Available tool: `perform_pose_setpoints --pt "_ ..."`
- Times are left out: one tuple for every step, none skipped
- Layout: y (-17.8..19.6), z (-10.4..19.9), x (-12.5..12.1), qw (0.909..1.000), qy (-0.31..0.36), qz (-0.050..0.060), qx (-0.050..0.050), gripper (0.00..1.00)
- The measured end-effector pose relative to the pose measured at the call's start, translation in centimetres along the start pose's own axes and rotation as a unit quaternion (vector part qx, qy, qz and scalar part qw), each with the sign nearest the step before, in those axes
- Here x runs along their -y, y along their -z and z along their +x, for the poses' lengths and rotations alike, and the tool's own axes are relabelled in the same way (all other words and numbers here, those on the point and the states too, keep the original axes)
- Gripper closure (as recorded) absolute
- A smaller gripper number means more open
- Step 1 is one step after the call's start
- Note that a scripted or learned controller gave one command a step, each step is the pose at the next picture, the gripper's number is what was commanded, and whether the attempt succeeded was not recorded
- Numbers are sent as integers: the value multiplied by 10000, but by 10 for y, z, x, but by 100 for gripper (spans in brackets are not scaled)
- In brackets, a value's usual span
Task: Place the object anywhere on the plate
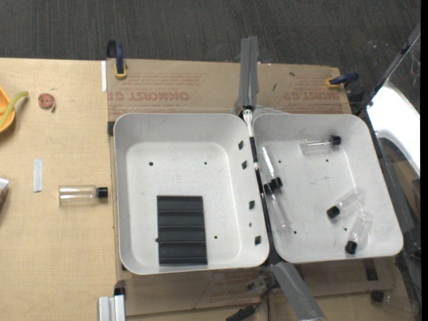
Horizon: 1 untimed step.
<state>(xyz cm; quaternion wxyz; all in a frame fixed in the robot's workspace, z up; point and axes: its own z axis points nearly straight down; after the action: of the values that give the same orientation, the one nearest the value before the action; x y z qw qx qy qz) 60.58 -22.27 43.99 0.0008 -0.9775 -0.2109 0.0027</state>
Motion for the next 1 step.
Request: perform_pose_setpoints --pt "0 53 34 9937 -1118 -2 -7 0"
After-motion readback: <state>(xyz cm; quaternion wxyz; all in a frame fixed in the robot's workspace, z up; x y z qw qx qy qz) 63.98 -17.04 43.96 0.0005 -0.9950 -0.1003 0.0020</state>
